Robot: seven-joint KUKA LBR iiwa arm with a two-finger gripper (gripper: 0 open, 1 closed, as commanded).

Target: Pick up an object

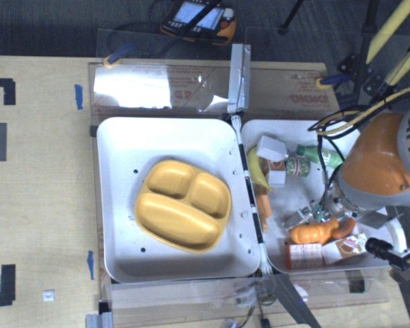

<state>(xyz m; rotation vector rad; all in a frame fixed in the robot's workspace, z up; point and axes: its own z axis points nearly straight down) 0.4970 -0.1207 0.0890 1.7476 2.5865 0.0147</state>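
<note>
The arm [379, 159] hangs low over the right bin [294, 130], likely to reach the carrot [314, 233] lying among bottles near its front wall, though I cannot tell how the jaws stand; the yellow tray [182, 203] sits alone in the left bin [116, 183].

Yellow tray [182, 204], white bins [116, 183]

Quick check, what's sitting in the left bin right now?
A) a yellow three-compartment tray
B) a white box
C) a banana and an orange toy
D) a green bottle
A: the yellow three-compartment tray lies alone in the left bin, while the green bottle, banana and orange toy are all in the right bin.
</note>
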